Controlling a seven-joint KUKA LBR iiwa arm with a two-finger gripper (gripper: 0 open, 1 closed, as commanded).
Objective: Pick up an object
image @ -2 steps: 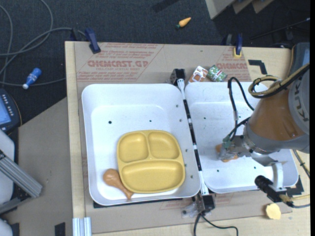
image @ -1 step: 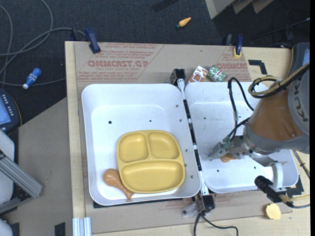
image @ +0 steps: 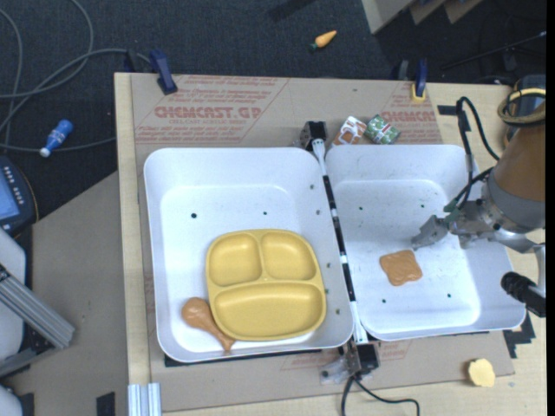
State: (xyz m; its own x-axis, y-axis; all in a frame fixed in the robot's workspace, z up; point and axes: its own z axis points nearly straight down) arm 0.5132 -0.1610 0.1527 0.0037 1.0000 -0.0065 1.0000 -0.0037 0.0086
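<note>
Dark carpet lay all round the worktop [image: 139, 232], with grey cables looping at upper left. A cardboard sheet [image: 217, 102] covered the worktop, printed in red with "CHEMCAST GP", legible at upper left and partly repeated at upper right. Blue clamps [image: 161, 69] pinned its far edge.

Left bin [image: 173, 180] held a yellow three-compartment plate [image: 264, 284], and a tan toy drumstick [image: 205, 321] lay touching the plate's near-left corner, its thin end pointing toward the near edge.

Right bin [image: 460, 167] held a flat, brown, roughly square piece, like a toast slice [image: 401, 267], lying flat near the bin's middle. No clear long axis; one corner was turned toward the near right.

Arm [image: 520, 176] reached in from the right, orange band showing above the wrist, wrist bent so the claw [image: 427, 237] pointed leftward and down into the right bin. Claw tip hung just above and to the right of the toast slice, with nothing seen in it; how far open it was could not be told.

Small printed packets [image: 368, 131] sat behind the bins; writing unreadable.
</note>
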